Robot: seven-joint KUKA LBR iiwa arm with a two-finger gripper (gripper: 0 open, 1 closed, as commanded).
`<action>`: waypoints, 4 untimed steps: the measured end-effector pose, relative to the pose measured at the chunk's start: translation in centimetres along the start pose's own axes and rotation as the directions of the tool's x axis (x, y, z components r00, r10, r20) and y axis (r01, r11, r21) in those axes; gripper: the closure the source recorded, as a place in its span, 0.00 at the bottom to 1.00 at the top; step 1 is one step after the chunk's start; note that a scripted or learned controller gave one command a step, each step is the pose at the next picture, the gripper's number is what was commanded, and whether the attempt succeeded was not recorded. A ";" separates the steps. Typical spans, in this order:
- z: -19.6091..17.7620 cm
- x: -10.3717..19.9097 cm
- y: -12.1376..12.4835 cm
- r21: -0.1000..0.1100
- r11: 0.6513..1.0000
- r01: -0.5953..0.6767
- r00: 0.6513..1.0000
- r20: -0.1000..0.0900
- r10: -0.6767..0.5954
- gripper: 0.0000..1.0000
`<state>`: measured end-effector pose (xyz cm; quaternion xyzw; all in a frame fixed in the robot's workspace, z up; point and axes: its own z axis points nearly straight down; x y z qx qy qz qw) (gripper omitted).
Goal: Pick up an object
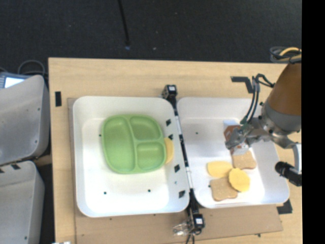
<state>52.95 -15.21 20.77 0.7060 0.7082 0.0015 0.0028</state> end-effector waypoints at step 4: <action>-6.2 12.7 8.4 0.003 1.000 0.003 1.000 -0.002 -0.003 1.00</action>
